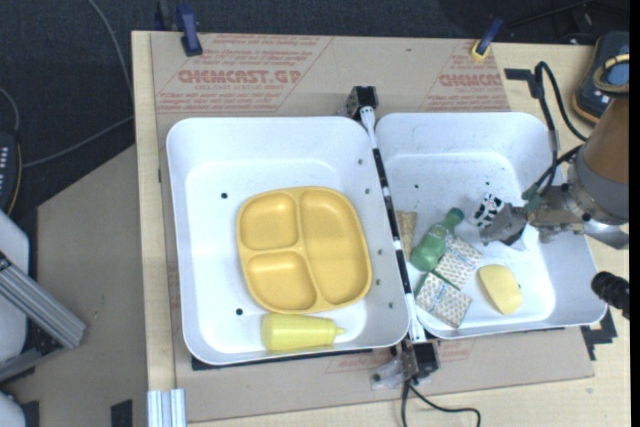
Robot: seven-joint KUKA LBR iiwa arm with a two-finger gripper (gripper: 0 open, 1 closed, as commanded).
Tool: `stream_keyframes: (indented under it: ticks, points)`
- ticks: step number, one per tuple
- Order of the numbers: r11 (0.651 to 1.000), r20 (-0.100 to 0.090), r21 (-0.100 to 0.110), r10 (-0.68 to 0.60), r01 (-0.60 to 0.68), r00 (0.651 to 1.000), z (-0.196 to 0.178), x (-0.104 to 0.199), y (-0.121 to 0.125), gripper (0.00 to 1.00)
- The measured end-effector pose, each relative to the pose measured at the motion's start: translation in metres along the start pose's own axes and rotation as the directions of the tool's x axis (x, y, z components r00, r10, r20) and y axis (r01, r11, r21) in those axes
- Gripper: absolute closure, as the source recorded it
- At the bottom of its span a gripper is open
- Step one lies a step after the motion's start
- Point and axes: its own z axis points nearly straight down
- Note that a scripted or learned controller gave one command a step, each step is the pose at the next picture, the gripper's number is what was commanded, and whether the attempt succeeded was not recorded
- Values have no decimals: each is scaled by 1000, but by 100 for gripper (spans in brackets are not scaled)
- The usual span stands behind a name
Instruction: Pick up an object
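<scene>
STEP: approach, nothing held | MY gripper (497,227) low in the right bin (450,130); jaws: cannot tell | TARGET: yellow soap-like block (501,289) just below me, beside the green bottle (436,243) | NEXT: shift over it, descend, close.

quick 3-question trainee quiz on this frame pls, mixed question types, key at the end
1. True or false: the yellow divided plate lies in the left bin.
2. Which thing lies nearest the front rim of the left bin? A) green bottle B) yellow squeeze bottle C) yellow soap-shaped block
3. Fill in: the end effector is over the ____ bin.

Key: 1 true. 2 B. 3 right. The patterned packet sits in that same bin, between the green bottle and the yellow block.
</scene>
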Motion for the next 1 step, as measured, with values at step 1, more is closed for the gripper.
stream_keyframes:
  ticks: [1]
  points:
    - [1000, 0, -2, -2, 2, 1000, -2, 38, 119, 0]
